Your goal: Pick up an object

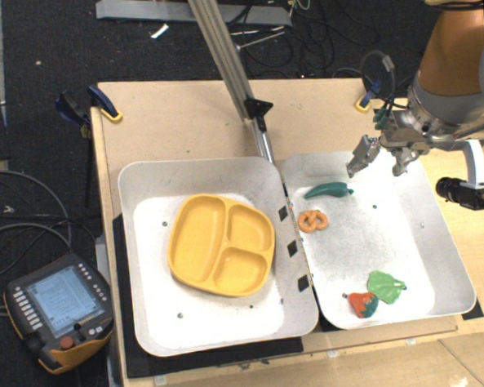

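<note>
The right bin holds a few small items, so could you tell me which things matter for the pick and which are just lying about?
For the pick: gripper, open; green pepper; pretzel; green and red toy.

Lying about: yellow divided plate in the left bin; teach pendant; clamps.

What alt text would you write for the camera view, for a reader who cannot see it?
A grey and orange robot arm reaches from the right, its open gripper above the far part of the right bin, holding nothing. That bin holds a green pepper, a pretzel, a green leaf toy and a red toy. The left bin holds a yellow divided plate.
</note>
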`<state>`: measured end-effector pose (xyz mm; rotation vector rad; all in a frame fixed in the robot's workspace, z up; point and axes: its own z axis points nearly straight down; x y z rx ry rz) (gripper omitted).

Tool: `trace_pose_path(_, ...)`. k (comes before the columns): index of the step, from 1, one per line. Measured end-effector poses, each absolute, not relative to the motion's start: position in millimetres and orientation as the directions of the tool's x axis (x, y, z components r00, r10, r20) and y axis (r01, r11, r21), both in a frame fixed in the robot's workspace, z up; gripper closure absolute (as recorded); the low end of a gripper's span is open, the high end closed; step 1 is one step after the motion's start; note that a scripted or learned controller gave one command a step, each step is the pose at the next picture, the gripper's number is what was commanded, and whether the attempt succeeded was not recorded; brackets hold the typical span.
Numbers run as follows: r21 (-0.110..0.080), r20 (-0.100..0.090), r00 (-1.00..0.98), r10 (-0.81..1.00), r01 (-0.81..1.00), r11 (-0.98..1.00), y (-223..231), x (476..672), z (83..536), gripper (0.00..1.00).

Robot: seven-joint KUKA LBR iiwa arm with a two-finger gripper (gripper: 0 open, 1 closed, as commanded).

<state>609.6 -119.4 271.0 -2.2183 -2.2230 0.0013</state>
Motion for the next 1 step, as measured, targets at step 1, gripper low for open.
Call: trace_pose_path(1, -0.001, 0.0, -0.002, 1.0, 1.0, 0.002, -119.4, 609.6, 271.1, 0.0)
